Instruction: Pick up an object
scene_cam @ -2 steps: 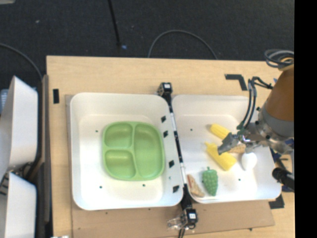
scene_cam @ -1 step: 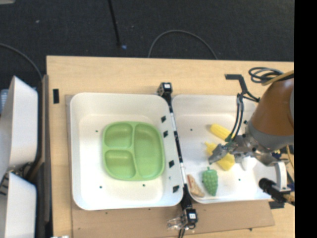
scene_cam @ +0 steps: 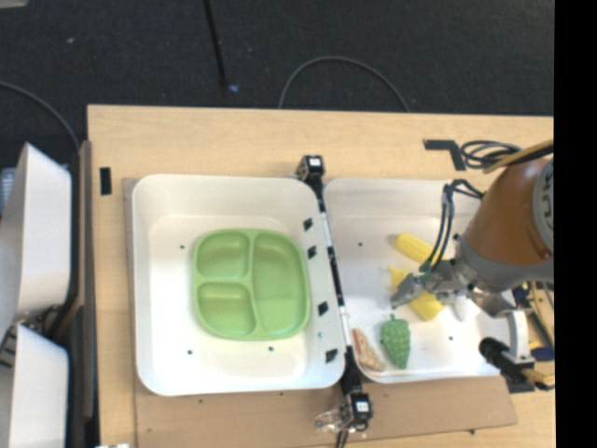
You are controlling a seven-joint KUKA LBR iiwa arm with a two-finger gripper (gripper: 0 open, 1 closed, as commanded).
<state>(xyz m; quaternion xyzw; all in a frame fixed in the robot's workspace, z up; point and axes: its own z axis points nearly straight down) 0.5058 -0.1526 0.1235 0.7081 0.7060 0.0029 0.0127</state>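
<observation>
Two shallow white plastic bins sat on a pale wooden bench (scene_cam: 187, 138) above dark floor. The left bin (scene_cam: 159, 362) held one green divided plate (scene_cam: 252, 283). The right bin (scene_cam: 364, 213) held perhaps three yellow pieces (scene_cam: 413, 246), one green bumpy fruit (scene_cam: 396, 342) and one tan piece (scene_cam: 366, 353). The gripper (scene_cam: 415, 287) hung among the yellow pieces; its grip I could not tell.

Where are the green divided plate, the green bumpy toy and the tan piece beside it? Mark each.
green divided plate (scene_cam: 252, 283): camera view, its middle ridge.
green bumpy toy (scene_cam: 396, 342): camera view, its body.
tan piece (scene_cam: 366, 353): camera view, its middle.
</observation>
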